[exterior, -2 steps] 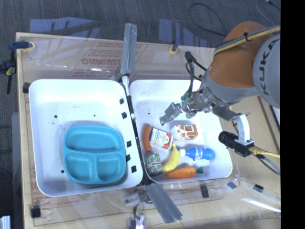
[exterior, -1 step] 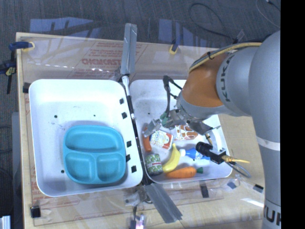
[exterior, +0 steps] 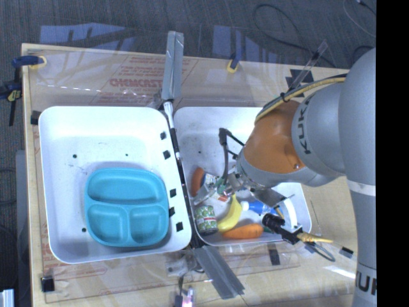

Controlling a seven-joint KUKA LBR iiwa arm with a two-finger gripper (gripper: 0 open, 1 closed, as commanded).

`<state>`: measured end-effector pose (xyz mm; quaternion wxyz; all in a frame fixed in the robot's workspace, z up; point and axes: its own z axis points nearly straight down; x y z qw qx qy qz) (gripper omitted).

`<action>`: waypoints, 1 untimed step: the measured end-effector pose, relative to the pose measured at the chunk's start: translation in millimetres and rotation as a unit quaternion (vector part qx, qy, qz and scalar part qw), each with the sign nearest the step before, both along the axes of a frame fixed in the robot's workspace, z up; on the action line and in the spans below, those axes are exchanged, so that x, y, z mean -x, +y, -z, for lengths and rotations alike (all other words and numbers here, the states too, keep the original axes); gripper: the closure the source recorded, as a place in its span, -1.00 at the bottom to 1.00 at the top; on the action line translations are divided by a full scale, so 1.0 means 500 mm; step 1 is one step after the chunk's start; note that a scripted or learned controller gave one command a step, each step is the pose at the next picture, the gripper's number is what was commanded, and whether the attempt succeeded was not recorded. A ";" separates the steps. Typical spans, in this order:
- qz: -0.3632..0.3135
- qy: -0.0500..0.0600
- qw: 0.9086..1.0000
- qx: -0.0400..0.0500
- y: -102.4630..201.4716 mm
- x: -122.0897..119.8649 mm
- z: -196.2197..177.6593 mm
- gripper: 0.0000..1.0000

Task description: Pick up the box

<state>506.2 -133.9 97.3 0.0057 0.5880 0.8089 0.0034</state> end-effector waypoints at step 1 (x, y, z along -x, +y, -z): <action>-0.001 -0.002 1.000 0.003 -0.005 -0.003 -0.022 1.00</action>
